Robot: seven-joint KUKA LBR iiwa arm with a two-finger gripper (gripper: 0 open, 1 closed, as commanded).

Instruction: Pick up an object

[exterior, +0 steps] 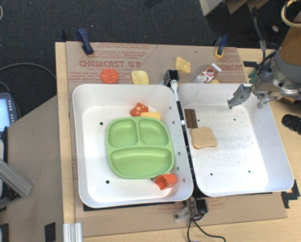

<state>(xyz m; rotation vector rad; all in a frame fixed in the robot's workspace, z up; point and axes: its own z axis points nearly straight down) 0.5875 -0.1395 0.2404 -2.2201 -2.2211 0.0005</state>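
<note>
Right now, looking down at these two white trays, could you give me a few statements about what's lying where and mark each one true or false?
1. The green divided plate lies in the left bin. True.
2. The slice of toast sits on the green plate. False: it lies in the right bin, near its left wall.
3. The gripper holds the toast. False: it hangs over the right bin's upper edge with nothing between its fingers, well apart from the toast.
4. An orange round piece lies on the cardboard outside the bins. True.
5. A brown bar lies in the right bin, just above the toast. True.
</note>
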